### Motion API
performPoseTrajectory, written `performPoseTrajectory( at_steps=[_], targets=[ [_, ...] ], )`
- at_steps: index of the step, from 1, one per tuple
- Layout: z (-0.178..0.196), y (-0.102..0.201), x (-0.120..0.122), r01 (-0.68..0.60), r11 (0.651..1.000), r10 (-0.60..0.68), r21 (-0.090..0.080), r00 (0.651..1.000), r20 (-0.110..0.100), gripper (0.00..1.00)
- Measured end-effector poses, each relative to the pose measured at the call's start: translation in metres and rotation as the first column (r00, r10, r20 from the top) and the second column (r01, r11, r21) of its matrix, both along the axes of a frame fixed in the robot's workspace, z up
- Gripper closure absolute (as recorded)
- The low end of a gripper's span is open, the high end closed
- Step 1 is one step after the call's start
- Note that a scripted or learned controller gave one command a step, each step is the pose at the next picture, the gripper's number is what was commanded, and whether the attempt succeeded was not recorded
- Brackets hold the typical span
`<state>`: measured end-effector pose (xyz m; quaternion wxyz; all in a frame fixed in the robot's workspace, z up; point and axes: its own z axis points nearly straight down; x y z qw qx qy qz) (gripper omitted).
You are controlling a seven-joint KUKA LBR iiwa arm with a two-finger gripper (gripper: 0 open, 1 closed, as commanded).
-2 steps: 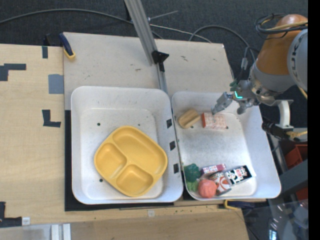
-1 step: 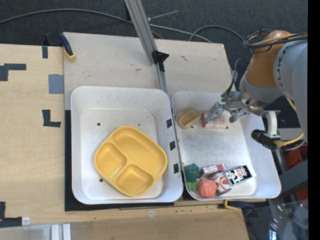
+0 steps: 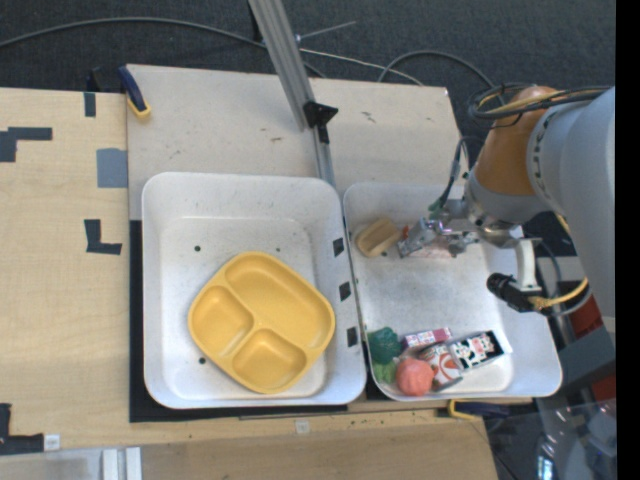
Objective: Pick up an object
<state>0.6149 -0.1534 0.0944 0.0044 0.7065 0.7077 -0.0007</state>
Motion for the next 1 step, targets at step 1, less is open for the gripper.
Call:
performPoseTrajectory(
  at_steps=[1],
  targets=[
    [0.0131,0.0015,0.0014,-0.001,1.000,0.001,0.003,1.000,0.002,1.00]
  ],
)
